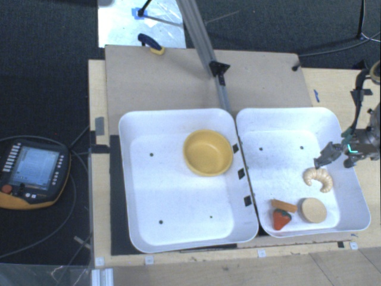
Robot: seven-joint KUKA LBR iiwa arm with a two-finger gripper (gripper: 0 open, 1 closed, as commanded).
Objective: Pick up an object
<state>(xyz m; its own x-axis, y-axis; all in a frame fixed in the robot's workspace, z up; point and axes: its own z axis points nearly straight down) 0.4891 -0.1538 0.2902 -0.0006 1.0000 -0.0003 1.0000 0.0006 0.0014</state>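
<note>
gripper [338, 157] low over the right bin [286, 124], jaws spread, holding nothing.
croissant [319, 178] lies just below it; a round biscuit [313, 210] and toy strawberry [281, 218] lie nearer the front; yellow bowl [208, 152] in the left bin [143, 213].

Two shallow white bins sit side by side on the surface: the left bin [143, 219] and the right bin [286, 124]. The left one holds one yellow bowl [208, 152]. The right one holds four things: one croissant [319, 179], one round tan disc [312, 210], one strawberry [281, 219] and one orange stick [284, 205].
</note>
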